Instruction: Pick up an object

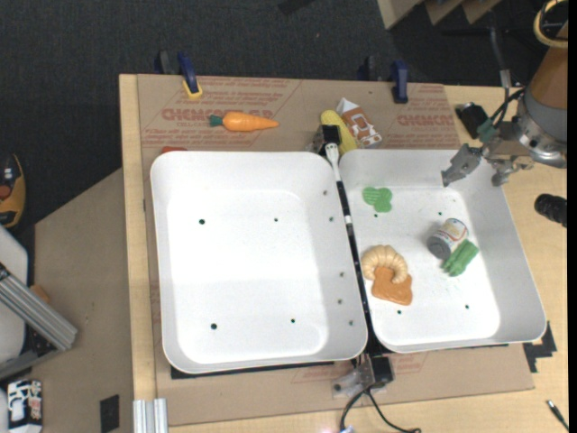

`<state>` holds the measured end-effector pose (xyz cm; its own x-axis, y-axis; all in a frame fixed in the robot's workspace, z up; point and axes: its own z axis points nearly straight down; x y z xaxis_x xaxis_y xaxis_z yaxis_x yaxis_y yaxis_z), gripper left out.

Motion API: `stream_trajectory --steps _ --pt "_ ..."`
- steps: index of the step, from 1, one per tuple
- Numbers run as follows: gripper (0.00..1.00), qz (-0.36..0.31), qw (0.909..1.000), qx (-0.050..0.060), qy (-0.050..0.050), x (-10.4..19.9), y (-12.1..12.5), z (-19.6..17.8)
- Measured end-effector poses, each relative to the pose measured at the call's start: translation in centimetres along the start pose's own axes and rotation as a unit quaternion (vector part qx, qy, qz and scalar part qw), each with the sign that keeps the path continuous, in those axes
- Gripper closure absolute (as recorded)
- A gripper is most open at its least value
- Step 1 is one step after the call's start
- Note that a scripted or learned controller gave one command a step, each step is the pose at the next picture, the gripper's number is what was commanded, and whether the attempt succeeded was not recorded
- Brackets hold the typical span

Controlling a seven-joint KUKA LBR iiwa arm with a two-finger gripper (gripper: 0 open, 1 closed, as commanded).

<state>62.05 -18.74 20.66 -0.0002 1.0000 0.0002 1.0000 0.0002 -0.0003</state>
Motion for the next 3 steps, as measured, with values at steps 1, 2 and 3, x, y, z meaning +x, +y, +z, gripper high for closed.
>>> stream_trajectory --steps 1,2,3 --pt "0.0 -0.008 1.0 -0.004 0.002 19.2 0.2 -6.7" --pt "1.0 -0.001 1.0 -0.002 0.0 18.1 0.1 -7.4" --pt "1.0 -0.002 1.0 -0.004 0.001 21.5 -0.1 -13.2"
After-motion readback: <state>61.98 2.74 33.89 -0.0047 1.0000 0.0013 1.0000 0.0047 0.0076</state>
